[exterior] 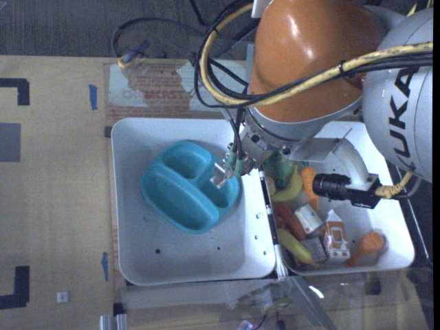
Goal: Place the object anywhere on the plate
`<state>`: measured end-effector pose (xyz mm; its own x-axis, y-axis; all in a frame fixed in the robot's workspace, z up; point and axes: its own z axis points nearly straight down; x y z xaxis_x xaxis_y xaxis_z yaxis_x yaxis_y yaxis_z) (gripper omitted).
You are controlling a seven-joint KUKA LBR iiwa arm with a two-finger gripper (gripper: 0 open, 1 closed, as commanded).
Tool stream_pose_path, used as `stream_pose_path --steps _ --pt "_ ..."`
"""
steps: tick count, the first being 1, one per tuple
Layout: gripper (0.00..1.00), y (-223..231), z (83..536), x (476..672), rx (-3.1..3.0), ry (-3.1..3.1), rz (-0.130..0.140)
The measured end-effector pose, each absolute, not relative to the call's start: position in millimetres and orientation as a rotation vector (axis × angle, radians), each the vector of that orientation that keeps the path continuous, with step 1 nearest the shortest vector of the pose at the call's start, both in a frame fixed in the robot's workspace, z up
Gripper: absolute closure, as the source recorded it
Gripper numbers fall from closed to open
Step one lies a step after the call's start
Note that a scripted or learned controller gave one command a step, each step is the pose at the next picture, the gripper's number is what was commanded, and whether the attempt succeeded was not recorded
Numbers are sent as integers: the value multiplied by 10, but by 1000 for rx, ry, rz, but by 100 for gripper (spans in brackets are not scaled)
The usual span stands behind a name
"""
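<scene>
Camera view: two-finger gripper (224, 172) over teal divided plastic plate (189, 186); grip state unclear, can't tell. Release low, inside the compartment rim.

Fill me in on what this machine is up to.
A grey KUKA arm with an orange band reaches from the right, its gripper over the right edge of a teal divided plastic plate in the left white bin. The right white bin holds toy food, including a yellow banana.
</scene>
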<state>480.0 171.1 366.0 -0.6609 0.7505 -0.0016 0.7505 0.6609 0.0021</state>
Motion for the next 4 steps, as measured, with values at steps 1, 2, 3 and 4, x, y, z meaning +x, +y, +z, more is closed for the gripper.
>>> stream_pose_path --steps 1,2,3,4 --pt "100 2013 2086 4790 1533 2744 -2" --pt "0 2010 2088 4793 1533 2743 -1" --pt "0 1811 1738 5106 1744 2615 -2" --pt "100 1806 1835 5115 1747 2612 0"
